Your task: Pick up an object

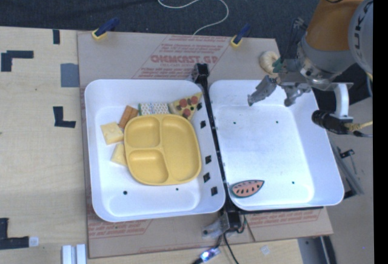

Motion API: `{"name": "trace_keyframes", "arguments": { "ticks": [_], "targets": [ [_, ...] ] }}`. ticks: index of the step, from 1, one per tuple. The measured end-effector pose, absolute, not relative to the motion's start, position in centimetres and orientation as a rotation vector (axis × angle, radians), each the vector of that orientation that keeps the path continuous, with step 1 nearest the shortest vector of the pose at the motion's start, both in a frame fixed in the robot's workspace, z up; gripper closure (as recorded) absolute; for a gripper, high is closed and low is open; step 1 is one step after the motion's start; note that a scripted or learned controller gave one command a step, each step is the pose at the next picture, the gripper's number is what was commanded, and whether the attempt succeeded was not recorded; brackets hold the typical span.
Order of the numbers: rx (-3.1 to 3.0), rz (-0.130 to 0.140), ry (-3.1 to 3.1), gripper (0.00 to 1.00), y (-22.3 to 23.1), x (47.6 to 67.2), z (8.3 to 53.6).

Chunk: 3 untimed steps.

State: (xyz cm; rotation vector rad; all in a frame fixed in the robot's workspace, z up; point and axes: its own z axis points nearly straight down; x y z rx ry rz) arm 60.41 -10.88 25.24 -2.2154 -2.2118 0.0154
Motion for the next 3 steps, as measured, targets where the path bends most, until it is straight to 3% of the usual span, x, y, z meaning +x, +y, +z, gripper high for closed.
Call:
{"name": "trace_keyframes", "arguments": {
  "ticks": [1,3],
  "targets": [
    [-2.219,0.002,-2.222,0.0,-10.9,60.6,26.0],
    [-2.217,0.009,-2.218,0.0,-11.7,60.3,13.3]
  ]
}}
